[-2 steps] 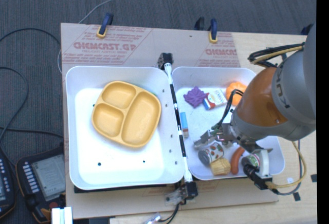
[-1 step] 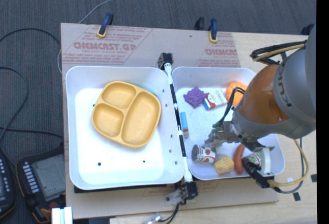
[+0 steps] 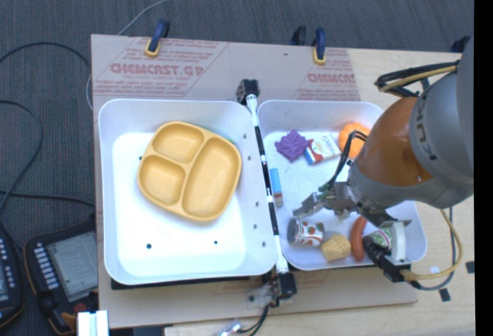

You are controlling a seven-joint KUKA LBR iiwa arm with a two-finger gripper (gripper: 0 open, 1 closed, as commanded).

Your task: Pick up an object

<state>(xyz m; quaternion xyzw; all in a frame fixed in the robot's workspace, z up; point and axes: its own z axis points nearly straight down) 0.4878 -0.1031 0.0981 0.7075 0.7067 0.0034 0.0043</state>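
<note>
Here the largest things are the two white bins: the left bin (image 3: 108,173) bears a yellow divided plate (image 3: 189,169) just above its middle, and the right bin (image 3: 323,106) carries the clutter. The grey arm (image 3: 443,134) with its orange band comes in from three o'clock and covers that bin's right half. Its gripper (image 3: 322,202) sits low over the middle of the right bin; its fingers (image 3: 306,207) look spread, with nothing between them, though the small scale leaves that a little uncertain.

Candidates for the pick all lie in the right bin. At twelve o'clock is a purple toy (image 3: 292,146), with a small red and white carton (image 3: 321,149) beside it and an orange ball (image 3: 351,132) partly behind the arm. At six o'clock, just below the gripper, are a small printed can (image 3: 306,232), a tan chunk (image 3: 334,248) and a red sausage (image 3: 357,237).

By my reading nothing is lifted yet: the descent, closing and raising remain.
</note>
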